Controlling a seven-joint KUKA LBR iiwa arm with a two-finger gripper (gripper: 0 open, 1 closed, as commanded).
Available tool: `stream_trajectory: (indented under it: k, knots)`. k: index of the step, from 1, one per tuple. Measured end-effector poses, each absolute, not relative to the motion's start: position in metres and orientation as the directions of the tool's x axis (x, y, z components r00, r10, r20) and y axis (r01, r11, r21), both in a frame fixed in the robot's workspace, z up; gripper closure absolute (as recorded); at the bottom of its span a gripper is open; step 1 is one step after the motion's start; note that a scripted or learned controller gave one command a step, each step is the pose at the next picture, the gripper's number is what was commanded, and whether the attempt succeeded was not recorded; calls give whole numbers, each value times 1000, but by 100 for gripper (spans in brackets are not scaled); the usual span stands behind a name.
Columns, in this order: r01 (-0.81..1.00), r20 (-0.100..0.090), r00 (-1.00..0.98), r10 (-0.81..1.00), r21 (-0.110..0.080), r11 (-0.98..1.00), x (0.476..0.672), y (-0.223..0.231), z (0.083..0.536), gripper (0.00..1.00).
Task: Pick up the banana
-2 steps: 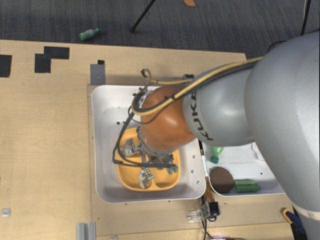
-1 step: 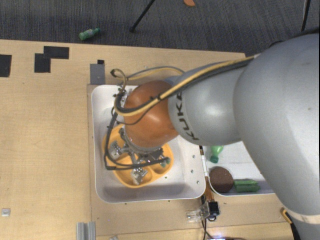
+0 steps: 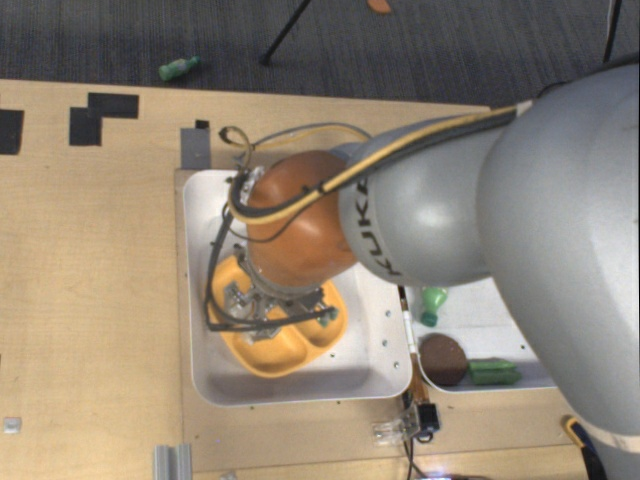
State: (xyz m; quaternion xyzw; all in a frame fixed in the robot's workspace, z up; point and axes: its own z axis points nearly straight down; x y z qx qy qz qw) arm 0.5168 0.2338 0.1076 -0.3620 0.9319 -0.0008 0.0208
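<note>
The gripper (image 3: 262, 313) hangs low in the left bin (image 3: 200, 268); whether it is open or closed I cannot tell. The banana (image 3: 275, 353) lies directly beneath it. Best to centre over the fruit's body before lifting.

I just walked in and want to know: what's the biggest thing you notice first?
The huge grey robot arm with its shiny orange band reaches in from the right, over the left white bin. Under its claw sits a yellow thing, maybe the banana. The right bin holds a brown round thing and green pieces.
</note>
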Motion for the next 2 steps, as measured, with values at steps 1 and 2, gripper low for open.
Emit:
stream_trajectory:
  k: [1,2]
  knots:
    - [-877,-28,-480,-877,-21,481,519,231,103,100]
    - [-999,-22,3,-1000,-45,-2,501,227,100,100]
